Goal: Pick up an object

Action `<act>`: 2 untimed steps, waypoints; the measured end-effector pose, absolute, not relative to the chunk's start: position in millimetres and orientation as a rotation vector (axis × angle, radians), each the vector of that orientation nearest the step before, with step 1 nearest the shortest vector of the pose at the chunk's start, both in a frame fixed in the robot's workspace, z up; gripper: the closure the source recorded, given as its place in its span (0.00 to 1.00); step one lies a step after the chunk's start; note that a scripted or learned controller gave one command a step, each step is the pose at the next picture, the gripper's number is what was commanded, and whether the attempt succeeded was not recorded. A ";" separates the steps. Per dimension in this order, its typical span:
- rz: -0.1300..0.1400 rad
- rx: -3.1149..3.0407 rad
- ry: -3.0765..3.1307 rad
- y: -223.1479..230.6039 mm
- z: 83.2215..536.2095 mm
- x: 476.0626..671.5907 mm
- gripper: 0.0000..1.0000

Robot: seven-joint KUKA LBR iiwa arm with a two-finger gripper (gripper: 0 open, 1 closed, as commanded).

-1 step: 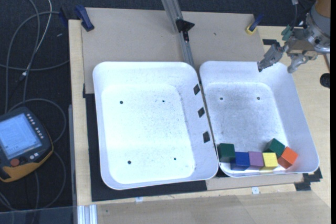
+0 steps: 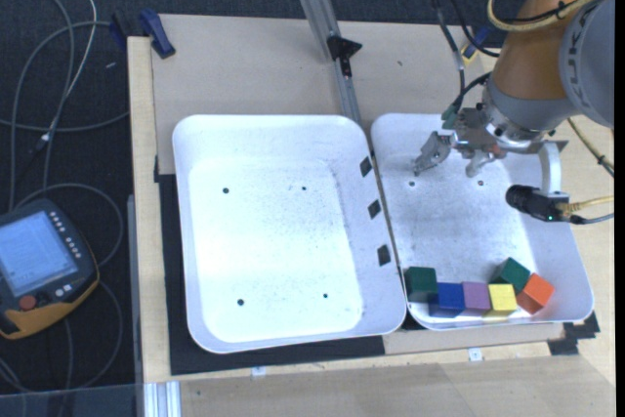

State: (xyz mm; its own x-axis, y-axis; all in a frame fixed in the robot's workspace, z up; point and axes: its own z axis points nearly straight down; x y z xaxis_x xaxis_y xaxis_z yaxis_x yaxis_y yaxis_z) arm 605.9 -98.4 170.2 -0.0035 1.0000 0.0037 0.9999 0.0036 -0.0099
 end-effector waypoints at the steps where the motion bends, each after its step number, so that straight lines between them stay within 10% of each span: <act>1: -0.008 -2.230 -2.229 -138.4 247.5 652.1 0.00; 2: 0.010 -2.221 -2.211 -206.0 127.5 628.4 0.00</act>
